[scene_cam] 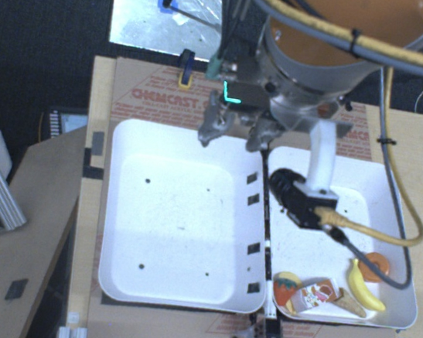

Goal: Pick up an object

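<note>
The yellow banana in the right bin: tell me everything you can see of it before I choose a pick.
The yellow curved banana lies flat on the floor of the right shallow white bin, near its front right corner. It looks like smooth plastic, whole, one tip pointing up toward a round orange fruit that it touches or nearly touches, the other toward the bin's front. A tan cone-shaped piece lies just beside its lower end. Nothing grips it.
</note>
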